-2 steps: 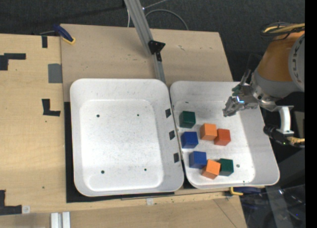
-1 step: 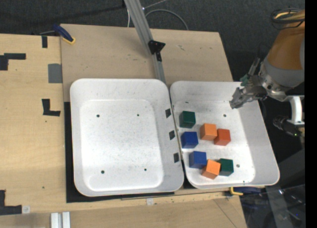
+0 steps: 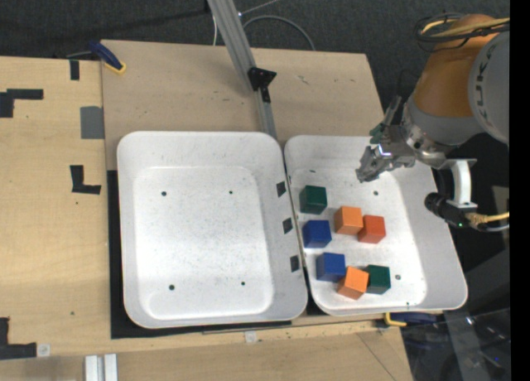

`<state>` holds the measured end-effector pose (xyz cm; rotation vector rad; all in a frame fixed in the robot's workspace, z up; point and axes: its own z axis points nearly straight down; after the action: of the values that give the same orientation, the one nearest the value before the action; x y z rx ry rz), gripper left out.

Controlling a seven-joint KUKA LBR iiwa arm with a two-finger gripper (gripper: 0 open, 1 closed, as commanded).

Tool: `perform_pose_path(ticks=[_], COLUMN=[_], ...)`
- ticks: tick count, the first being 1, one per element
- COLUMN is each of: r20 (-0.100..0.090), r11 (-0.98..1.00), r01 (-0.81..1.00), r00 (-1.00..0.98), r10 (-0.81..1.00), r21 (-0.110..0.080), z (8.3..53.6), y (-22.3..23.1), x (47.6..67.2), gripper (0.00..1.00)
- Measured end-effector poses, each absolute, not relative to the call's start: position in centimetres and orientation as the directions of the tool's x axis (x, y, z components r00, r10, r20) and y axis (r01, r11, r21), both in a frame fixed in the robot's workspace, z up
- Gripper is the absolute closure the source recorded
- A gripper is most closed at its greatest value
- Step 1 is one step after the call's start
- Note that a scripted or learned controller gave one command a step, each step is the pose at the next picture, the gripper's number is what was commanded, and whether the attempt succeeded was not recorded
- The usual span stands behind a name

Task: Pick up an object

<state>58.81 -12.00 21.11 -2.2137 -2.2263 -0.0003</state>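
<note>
Partial lettering "KU" marks the grey arm at upper right. The two-finger gripper (image 3: 370, 166) hangs over the right shallow white bin (image 3: 431, 276) on the pale wooden bench (image 3: 166, 89); I cannot tell its state.

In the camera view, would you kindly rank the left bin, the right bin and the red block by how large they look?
1. Left bin, the largest.
2. Right bin, clearly narrower, though similar in depth.
3. Red block, by far the smallest, about the same as the other blocks around it.

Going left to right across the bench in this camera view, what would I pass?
Left bin → upper green block → upper orange block → red block → gripper and the grey-and-orange arm.
</note>
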Motion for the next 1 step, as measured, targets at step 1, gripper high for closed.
perform_pose_path(ticks=[1], r20=[0.002], r11=[0.007], r01=[1.0], r00=[-0.007], r10=[1.0], r21=[0.0], z=[21.47], y=[-6.62], x=[60.83], gripper=[1.0])
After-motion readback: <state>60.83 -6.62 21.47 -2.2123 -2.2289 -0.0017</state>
